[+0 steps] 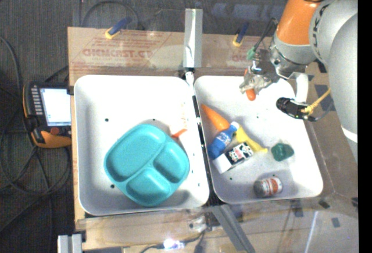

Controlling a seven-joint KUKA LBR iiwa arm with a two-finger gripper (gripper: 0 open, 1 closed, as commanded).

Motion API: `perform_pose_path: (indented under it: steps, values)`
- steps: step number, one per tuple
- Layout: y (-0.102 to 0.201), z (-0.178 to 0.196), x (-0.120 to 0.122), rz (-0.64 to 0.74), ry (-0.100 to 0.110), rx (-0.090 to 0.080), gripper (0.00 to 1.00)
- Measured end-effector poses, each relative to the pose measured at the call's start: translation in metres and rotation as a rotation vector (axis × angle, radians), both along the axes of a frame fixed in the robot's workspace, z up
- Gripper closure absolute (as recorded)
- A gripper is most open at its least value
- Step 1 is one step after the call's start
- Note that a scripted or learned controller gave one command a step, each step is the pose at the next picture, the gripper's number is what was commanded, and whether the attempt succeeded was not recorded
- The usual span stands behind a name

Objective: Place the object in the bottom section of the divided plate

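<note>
A single fixed camera looks down from above the worktop at a slight slant, far enough back to take in both white bins, the left bin and the right bin, with dark floor around. The arm enters from the right.

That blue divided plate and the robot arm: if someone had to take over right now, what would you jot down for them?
Gripper: raised over the upper part of the right bin, with a small orange object at its fingertips; it looks pinched there, though it is tiny in the camera view.
Divided plate: lying in the left bin, all sections bare.
Other things in the right bin: carrot, blue bottle, green item, can.
Done: object apparently picked.
Left: carry it across to the left bin and set it in the plate's bottom section.
</note>
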State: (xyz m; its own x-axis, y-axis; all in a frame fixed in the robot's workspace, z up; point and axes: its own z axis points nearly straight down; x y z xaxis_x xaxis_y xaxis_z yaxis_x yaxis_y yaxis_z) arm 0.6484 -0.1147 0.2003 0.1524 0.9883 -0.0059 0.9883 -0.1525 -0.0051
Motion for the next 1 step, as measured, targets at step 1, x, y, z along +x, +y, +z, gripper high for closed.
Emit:
perform_pose_path:
  steps: [1]
  values:
    - [0.0610,-0.0200,-0.0385,-0.038,0.001,0.004,1.00]
